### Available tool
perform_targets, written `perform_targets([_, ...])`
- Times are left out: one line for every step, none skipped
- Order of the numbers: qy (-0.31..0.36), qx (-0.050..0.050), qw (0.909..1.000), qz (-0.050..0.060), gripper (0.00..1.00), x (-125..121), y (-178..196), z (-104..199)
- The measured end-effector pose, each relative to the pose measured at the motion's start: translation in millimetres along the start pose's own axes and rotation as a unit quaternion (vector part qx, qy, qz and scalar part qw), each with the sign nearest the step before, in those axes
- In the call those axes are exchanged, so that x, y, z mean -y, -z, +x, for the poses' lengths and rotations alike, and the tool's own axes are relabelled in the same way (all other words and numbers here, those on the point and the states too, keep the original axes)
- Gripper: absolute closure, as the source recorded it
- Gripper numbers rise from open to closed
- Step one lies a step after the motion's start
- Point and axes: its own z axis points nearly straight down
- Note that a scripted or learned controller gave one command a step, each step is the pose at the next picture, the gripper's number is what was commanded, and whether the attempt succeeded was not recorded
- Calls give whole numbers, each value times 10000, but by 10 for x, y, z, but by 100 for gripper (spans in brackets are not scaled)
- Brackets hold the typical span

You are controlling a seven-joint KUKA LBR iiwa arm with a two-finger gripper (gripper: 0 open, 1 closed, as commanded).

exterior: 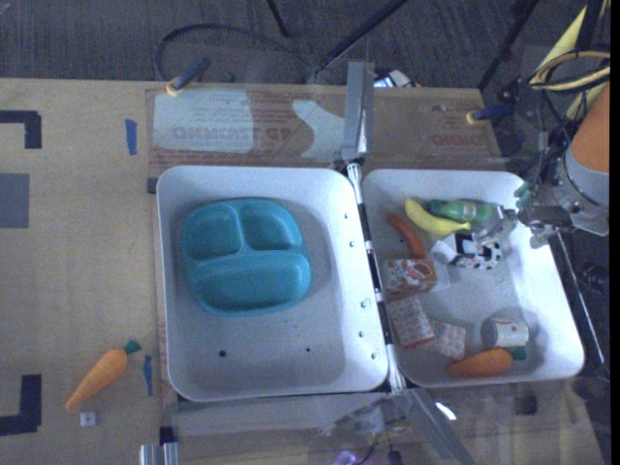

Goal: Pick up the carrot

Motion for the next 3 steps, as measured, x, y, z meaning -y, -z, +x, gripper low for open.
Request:
perform_targets([2300,8,9732,-10,0,580,618,-88])
perform_targets([4476,30,8942,-25,0,764,741,-501])
perform_targets([5936,33,8047,-23,0,763,741,-548])
